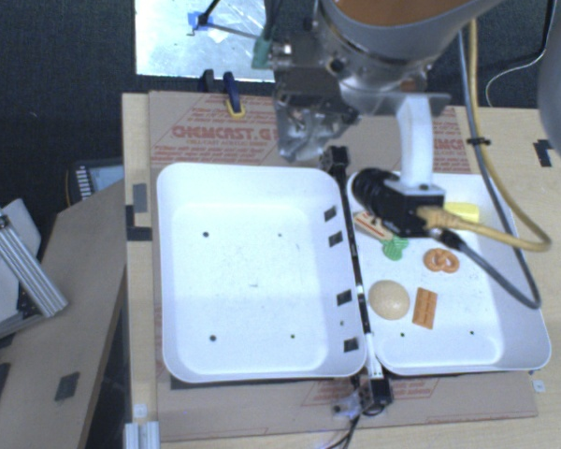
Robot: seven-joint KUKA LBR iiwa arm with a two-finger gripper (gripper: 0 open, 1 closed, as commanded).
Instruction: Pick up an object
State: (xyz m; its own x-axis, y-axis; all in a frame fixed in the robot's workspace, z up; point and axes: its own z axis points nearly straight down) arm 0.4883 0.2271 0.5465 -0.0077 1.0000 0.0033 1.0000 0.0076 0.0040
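Note:
The right bin (514, 344) holds several small objects. A beige round roll (389, 299) lies near its front left, with an orange block (424, 308) right beside it. A brown pretzel (440, 261) sits further back, a small green piece (394, 246) to its left, and a red-and-white striped item (374, 223) behind that. A yellow piece (461, 213) lies at the back, partly under a black fitting and cables. My gripper (305, 135) hangs over the back rim of the left bin (168, 251), apart from all the objects. The arm's bulk hides the view above it.
A black fitting (393, 199) with a white bracket and thick cables overhangs the back of the right bin. A blue and yellow clamp (232, 96) sits on the cardboard behind the left bin. An aluminium rail (19, 260) leans at the far left.

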